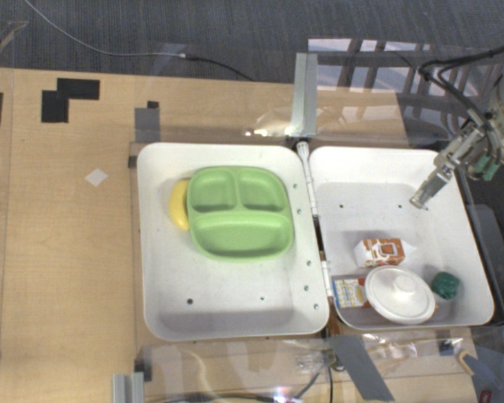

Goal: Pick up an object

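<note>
I see the end effector [423, 198] at the frame's right; whether it's spread, I cannot tell. Below it lie an orange packet [380, 251], white bowl [400, 293] and green ball [445, 286], nothing between.

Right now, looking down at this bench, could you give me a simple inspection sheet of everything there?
Surface: pale wooden bench bearing left white bin and right white bin, side by side.
Job's things: green three-compartment plastic tray in the left bin, yellow rounded object half hidden at its left edge. In the right bin's near end: small orange-brown carton, white round lidded bowl, dark green small lump, flat printed packet.
Clutter: black tape patches on the bench.
Grippers: two-finger gripper over the right bin's far right, touching nothing.
Cables: thin cable on the floor; dark cables by the arm.
Surroundings: dark grey carpet.
</note>
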`<move>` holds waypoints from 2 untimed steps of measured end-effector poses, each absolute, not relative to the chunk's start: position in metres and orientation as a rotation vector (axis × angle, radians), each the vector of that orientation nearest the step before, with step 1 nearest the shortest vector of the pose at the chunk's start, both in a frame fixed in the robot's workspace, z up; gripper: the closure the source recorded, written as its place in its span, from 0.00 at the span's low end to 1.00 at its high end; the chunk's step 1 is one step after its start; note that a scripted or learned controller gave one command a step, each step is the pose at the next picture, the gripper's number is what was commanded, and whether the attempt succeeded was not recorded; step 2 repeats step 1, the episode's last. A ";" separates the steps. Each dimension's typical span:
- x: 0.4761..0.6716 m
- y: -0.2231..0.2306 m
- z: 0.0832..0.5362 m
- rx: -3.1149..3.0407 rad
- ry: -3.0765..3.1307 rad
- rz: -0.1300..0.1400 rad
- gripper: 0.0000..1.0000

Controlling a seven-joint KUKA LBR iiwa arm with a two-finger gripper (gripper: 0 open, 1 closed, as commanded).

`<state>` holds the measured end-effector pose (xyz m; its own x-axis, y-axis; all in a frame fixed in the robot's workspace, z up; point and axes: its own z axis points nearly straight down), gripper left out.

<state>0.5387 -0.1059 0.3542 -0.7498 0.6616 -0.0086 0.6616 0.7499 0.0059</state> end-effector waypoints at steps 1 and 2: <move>0.550 -0.137 0.183 1.258 2.875 0.002 0.00; 0.550 -0.137 0.183 1.258 2.875 0.002 0.00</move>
